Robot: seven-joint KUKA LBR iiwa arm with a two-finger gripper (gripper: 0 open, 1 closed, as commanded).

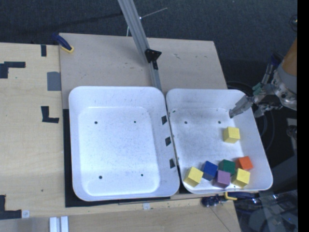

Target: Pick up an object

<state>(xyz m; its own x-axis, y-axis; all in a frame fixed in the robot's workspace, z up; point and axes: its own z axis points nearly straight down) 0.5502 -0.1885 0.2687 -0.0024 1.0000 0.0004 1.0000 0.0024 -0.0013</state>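
Six blocks (223,170) in right bin (203,110)

Even overhead light, soft shadows, slightly grainy, mild blur.

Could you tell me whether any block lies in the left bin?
No, all seven blocks, including the lone yellow block, lie in the right bin.

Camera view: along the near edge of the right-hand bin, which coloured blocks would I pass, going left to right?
yellow block → blue block → purple block → second yellow block
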